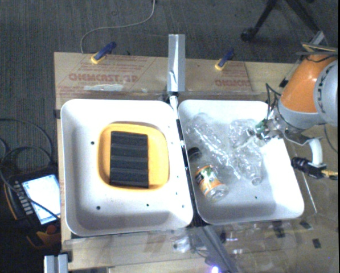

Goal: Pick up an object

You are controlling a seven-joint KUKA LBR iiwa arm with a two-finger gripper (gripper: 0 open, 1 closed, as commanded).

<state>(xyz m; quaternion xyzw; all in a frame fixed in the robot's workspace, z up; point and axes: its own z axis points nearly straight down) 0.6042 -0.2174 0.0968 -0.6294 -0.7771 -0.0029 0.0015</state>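
Observation:
The right bin [283,201] holds a heap of clear plastic bottles: one long bottle [211,140] with a black cap [193,152] lies toward the left wall, and crumpled ones [246,155] lie to its right. A small bottle with an orange and green label [209,182] lies near the front. My gripper [260,131] hangs low over the right side of this bin, right at the crumpled clear bottles, below the arm's orange band [306,87]. Whether it touches them is hidden by glare.
The left bin [78,152] holds a yellow tray [105,152] with a black ridged block [128,158] in it. A metal post [176,61] stands behind the divide between bins. Two clamps [103,52] [224,57] sit on the back edge. A tablet [41,195] lies on the floor at left.

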